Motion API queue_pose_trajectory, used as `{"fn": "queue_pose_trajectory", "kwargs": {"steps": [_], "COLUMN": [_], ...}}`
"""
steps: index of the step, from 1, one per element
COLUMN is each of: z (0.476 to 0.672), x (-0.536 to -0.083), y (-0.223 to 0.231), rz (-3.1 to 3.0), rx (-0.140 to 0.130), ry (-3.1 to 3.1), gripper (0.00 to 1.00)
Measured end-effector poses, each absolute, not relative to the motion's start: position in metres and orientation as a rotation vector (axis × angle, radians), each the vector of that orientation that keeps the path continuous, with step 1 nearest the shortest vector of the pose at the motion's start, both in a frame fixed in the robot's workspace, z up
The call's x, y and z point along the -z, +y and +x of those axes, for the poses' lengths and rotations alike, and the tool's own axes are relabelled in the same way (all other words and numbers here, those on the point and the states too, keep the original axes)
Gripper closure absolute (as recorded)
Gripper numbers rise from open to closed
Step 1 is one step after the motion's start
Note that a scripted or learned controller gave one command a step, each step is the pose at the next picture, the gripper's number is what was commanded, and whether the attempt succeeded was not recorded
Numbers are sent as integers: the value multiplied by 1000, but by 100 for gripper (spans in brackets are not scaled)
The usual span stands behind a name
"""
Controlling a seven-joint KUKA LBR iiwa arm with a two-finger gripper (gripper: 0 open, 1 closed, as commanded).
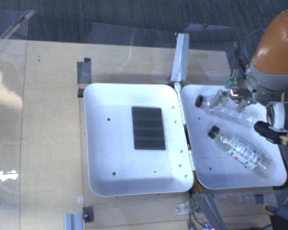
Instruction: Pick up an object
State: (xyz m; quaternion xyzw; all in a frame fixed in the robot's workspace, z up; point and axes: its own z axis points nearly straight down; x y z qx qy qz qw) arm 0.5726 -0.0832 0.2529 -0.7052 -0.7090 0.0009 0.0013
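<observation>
Two clear plastic bottles with black caps lie in the right bin (278,176). The upper bottle (218,107) lies across the bin's far part, its cap pointing left. The lower bottle (240,151) lies slantwise in the middle, cap toward the upper left and a printed label round its body. My gripper (235,97) hangs low over the right part of the upper bottle, at or very close to it. In the left bin (101,143) a flat black ribbed block (148,128) lies near the centre.
A raised divider (185,128) separates the two bins. A metal post (180,56) stands behind the bins at their junction. The arm's orange band (278,37) looms above the right bin's far right corner.
</observation>
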Motion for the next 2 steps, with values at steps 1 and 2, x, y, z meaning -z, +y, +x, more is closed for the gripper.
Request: {"fn": "queue_pose_trajectory", "kwargs": {"steps": [1,2], "z": [577,590], "x": [-107,-89], "y": [-118,-131], "rz": [-2163,-1959], "rx": [-3,11], "ry": [-2273,-2466], "gripper": [0,0]}}
